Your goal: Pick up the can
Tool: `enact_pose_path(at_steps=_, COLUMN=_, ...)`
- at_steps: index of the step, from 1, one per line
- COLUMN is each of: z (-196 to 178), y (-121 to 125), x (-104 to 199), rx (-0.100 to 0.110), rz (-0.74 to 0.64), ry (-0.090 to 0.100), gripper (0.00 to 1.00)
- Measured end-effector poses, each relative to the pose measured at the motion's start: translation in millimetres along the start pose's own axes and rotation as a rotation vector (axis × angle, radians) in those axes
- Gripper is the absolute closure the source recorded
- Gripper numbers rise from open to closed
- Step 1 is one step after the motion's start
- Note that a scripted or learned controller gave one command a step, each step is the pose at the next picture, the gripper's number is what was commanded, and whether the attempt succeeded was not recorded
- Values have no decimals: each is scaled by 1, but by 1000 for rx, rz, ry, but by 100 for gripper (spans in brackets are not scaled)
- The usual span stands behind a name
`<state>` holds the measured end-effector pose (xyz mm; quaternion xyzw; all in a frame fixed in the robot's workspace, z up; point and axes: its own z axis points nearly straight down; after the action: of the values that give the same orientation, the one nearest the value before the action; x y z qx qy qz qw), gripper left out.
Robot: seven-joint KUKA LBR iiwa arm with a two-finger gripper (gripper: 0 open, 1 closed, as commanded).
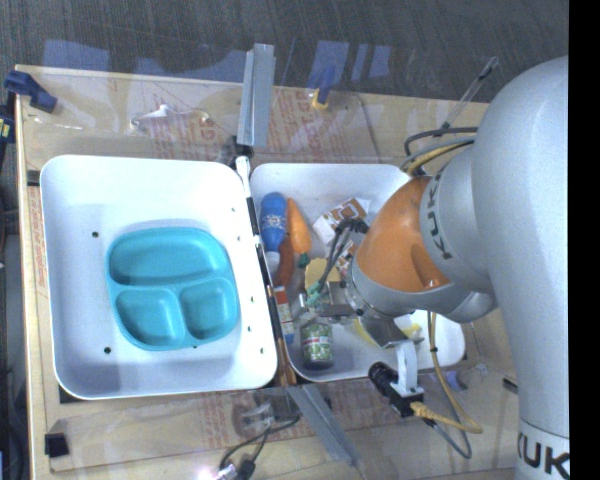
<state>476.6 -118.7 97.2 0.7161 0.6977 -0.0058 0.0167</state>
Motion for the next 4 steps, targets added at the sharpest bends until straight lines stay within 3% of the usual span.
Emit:
enact_pose_path(at_steps=1, z=1, y=3, x=-12, rx=-4, rz=-214, ry=13, gripper=0)
enact_pose_path(at_steps=2, z=-2, y=5, x=-5, rx=-14, rz=-405, ry=-9, gripper=0)
enact_pose_path(at_steps=3, z=-10, y=3, x=3, rx=-3, rz=-418, ry=10, gripper=100)
enact_pose_path(at_steps=4, z=-13, y=5, x=-8, rx=-10, rz=-405, ry=-8, gripper=0)
